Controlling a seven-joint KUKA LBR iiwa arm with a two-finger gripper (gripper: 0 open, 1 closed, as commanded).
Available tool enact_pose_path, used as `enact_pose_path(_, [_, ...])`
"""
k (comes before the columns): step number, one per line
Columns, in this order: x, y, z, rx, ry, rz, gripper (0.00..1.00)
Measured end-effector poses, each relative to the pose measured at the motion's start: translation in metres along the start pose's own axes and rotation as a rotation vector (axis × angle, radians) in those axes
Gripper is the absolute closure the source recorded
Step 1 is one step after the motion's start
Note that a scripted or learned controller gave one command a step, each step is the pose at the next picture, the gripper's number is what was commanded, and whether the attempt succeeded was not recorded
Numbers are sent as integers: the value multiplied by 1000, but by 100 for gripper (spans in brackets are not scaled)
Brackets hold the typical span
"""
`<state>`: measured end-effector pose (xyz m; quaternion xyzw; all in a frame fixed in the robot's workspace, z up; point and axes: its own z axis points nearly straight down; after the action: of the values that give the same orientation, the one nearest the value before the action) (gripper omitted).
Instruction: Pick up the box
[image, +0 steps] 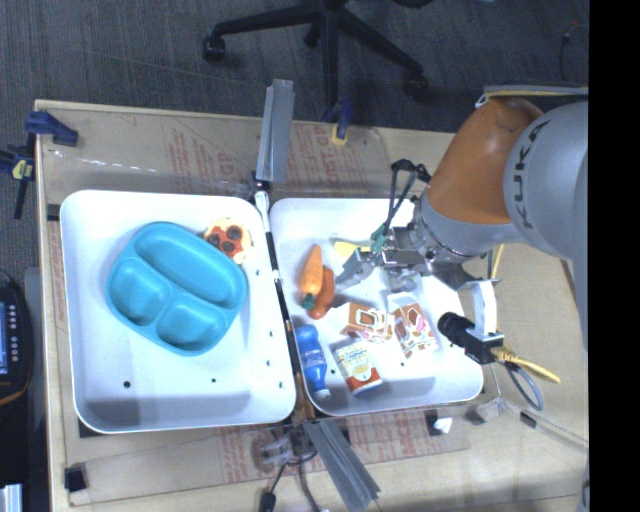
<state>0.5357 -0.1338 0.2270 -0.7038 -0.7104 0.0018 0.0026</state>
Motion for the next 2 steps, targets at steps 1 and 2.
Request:
enact_pose_path(1, [0, 0, -9, 3, 0, -6, 100])
enact_pose_path(2, [53, -9, -35, -4, -3, 31, 100])
